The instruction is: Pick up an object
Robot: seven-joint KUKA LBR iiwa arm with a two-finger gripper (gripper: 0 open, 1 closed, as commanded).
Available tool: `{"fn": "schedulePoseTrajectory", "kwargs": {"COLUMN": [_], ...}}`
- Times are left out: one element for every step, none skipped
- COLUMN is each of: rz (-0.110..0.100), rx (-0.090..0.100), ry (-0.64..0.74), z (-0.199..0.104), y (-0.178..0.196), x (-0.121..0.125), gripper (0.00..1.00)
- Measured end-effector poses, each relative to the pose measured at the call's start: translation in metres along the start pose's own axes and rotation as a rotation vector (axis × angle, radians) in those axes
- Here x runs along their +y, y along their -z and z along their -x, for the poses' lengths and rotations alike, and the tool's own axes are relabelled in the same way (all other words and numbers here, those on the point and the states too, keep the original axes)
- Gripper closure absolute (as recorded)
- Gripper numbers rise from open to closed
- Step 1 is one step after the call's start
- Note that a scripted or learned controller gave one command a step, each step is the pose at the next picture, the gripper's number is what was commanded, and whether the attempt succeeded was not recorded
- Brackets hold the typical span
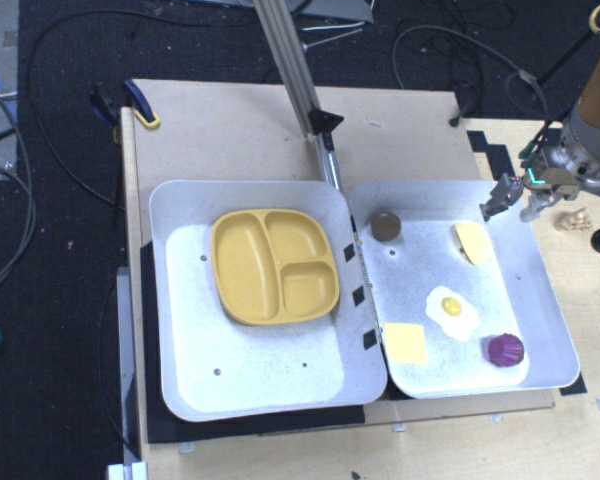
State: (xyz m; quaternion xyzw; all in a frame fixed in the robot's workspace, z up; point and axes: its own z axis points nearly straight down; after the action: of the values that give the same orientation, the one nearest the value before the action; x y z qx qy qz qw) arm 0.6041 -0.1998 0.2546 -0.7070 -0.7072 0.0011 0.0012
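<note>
The right bin (540, 268) holds a brown round piece (385, 227), a pale yellow slice (472, 243), a toy fried egg (452, 311), a flat yellow square (404, 343) and a purple lump (505, 349). My gripper (519, 200) hangs above the far right corner of that bin, up and to the right of the pale yellow slice. Its two fingers stand apart and open, with nothing between them.
A yellow divided plate (276, 266) lies in the left bin (180, 308). A slanted metal pole (292, 58) comes down to the far edge between the bins. Small parts lie on the bench (576, 220) right of the gripper.
</note>
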Motion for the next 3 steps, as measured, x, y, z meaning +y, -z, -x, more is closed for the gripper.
{"fn": "schedulePoseTrajectory", "kwargs": {"rz": [0.003,0.000,-0.001], "rx": [-0.001,0.000,0.000], "ry": [0.001,-0.001,-0.001], "z": [0.000,0.002,0.005], "y": [0.002,-0.045,-0.102], "x": [0.001,-0.006,-0.015], "gripper": [0.00,0.00,0.00]}}
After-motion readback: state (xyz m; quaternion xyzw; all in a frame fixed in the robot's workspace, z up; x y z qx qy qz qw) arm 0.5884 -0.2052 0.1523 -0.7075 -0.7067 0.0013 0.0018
